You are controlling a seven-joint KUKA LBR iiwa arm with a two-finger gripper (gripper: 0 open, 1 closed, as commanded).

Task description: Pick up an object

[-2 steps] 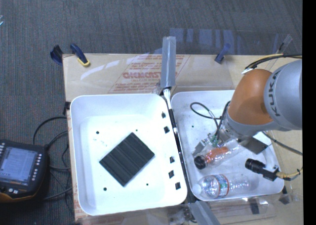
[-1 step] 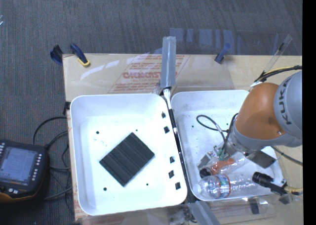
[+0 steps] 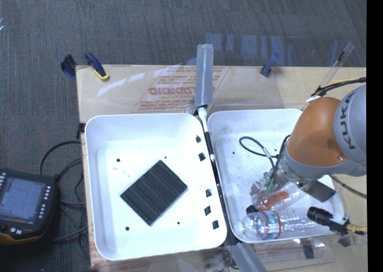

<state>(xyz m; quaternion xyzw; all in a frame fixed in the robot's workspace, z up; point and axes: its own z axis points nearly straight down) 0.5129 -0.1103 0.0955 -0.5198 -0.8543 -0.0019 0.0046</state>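
Note:
My gripper (image 3: pixel 267 186) hangs low over the right bin (image 3: pixel 233 122), under the orange wrist band, and the wrist hides most of it. Right beneath it lies a clear crinkled wrapper with an orange thing inside (image 3: pixel 277 198); I cannot tell whether the gripper touches it. A clear plastic bottle (image 3: pixel 276 224) with a blue and orange label lies on its side along the bin's front wall. In the left bin (image 3: pixel 99 145) a black ribbed square pad (image 3: pixel 154 192) lies flat, turned like a diamond.
A ridge with black clips (image 3: pixel 207 175) divides the two bins. A grey upright post (image 3: pixel 204 82) stands behind them on the wooden bench. Blue clamps (image 3: pixel 93 66) sit at the bench's back left corner. A teach pendant (image 3: pixel 24 205) lies off the bench at the left.

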